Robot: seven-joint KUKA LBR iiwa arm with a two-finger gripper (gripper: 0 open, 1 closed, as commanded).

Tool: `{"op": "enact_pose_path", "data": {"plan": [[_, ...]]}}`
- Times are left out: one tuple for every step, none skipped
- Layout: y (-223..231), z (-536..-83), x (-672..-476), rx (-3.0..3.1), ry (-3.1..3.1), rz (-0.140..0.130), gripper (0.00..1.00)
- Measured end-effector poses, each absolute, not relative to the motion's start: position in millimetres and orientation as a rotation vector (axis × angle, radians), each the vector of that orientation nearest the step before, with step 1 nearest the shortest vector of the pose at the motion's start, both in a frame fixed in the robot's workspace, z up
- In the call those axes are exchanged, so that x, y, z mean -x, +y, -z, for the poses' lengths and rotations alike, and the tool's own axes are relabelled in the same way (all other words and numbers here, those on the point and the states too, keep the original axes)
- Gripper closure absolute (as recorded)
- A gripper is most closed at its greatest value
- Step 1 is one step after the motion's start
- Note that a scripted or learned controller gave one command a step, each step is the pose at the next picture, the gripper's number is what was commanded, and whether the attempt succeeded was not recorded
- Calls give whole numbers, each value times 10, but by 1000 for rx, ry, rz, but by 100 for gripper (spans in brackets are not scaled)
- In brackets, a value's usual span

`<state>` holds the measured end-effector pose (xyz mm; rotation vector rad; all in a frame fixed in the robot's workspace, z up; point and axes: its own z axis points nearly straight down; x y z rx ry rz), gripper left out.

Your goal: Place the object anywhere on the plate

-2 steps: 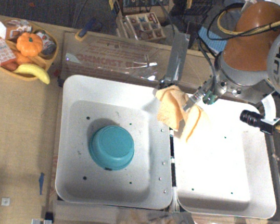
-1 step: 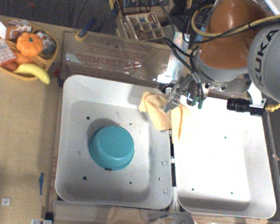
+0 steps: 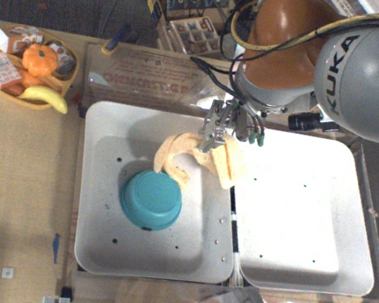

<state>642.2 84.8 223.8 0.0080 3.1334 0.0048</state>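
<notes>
I'm looking down on the pale wooden bench [image 3: 12,190] with the two shallow white plastic bins side by side. My grey arm with the orange band [image 3: 293,35] reaches in from the right, and the gripper [image 3: 213,138] hangs over the back of the left bin [image 3: 90,238], close to the seam between the bins.

The gripper is clamped on the floppy cream-coloured rubbery object [image 3: 196,154]: I can see the metal fingers [image 3: 211,126] closed together on its upper middle, with the material folding out on both sides. One limb curves left and down in an arc, its tip reaching towards the teal round plastic plate [image 3: 152,200]; the other hangs as a flatter flap to the right, near the bin's right wall.

The plate sits in the middle of the left bin, front-left of the gripper, and looks turned dome-up. The tip of the object's left limb is just beside the plate's back rim; I can't tell whether it touches. The rest of the object is clear of the plate.

The right bin [image 3: 306,223] sits next door. Far left on the bench, a yellow bowl of toy fruit [image 3: 24,71] holds an orange pumpkin and a banana.
</notes>
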Motion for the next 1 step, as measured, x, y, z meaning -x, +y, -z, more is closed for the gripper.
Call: {"op": "enact_pose_path", "data": {"plan": [[846, -2241, -6424, -8, 3133, -5, 0]]}}
